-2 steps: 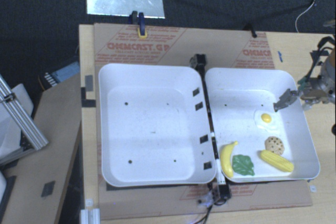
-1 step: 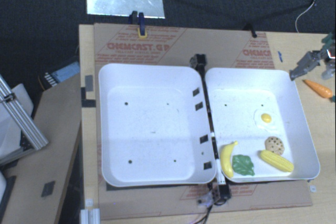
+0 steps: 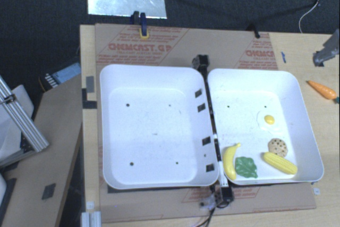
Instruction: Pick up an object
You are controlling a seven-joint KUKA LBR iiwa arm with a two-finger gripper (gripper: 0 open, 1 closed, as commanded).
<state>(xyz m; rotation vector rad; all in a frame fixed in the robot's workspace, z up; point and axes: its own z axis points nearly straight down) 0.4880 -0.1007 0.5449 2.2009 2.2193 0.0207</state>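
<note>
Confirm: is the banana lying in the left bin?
No. The banana lies in the right bin, against its left wall and beside the green leafy item.

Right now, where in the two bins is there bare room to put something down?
The left bin has open floor from wall to wall. In the right bin, the far half is bare. Its near part is crowded: banana, green piece, corn, cookie, fried egg.
</note>
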